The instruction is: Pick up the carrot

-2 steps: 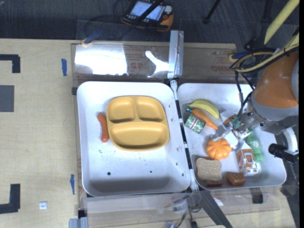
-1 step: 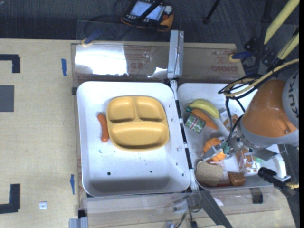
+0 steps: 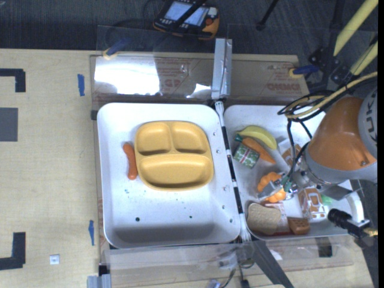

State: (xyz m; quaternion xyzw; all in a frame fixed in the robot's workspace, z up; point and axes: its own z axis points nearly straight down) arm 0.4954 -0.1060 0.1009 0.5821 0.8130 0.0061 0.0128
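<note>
The carrot (image 3: 260,146) — a smooth, tapered orange root — lies in the right bin (image 3: 231,116), between a banana (image 3: 259,133) and a green can (image 3: 245,154). The gripper (image 3: 287,186) is seen lower, among clutter; whether its fingers are open cannot be told. The carrot's middle is best approached across its width — clear of the can.
</note>
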